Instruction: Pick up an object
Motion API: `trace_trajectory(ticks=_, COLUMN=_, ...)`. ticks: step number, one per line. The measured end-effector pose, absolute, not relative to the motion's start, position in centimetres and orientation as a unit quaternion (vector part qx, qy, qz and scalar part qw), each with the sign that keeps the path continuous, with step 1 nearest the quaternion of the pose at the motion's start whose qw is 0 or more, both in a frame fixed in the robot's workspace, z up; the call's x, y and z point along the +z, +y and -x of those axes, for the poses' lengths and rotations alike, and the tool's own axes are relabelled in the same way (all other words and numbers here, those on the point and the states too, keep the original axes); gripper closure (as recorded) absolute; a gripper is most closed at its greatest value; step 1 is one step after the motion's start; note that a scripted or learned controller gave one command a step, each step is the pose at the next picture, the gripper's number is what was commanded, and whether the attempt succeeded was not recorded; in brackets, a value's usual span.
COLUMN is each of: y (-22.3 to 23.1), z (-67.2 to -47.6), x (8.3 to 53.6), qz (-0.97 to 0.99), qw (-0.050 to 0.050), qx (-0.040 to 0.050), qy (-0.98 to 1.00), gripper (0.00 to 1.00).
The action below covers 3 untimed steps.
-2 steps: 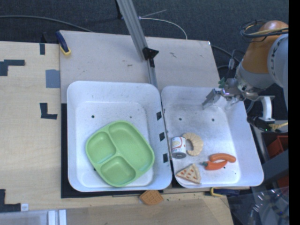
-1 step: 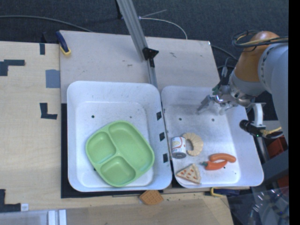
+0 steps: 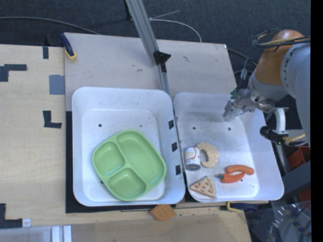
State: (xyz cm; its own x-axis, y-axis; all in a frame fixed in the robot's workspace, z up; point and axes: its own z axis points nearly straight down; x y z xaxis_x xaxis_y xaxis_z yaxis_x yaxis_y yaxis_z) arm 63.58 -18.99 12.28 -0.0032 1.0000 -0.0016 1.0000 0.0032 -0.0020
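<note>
Two white bins sit side by side on the counter [image 3: 116, 59]. The left bin [image 3: 81, 135] holds a green divided plate [image 3: 128, 164]. The right bin [image 3: 262, 155] holds the candidates, all clustered toward its 6 o'clock end: a small can [image 3: 192, 158] lying beside a pale ring-shaped cracker or donut [image 3: 208, 154] and touching it or nearly so, a pizza-slice toy [image 3: 203, 187] at about 7 o'clock near the front wall, and an orange carrot-like piece [image 3: 236, 173] at about 5 o'clock. The gripper [image 3: 233, 110] is over the bin's 12 to 1 o'clock area, well apart from all four items, with bare bin floor below it. Nothing is visibly between its tips; whether it is spread or clenched I cannot tell, too small and blurred. A stray tan piece [image 3: 162, 212] lies outside the bins at the front edge. Progress judgement: early, no object lifted, none contacted. Left to do: travel toward 6 o'clock, pick a target, descend, grasp, lift.
</note>
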Motion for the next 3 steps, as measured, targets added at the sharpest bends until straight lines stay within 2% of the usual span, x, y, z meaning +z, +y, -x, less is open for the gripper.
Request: trace_trajectory(ticks=3, y=-18.5, z=-62.9, x=29.0, qz=0.706, qw=-0.003, qx=-0.0011, qy=-0.708, gripper=1.0)
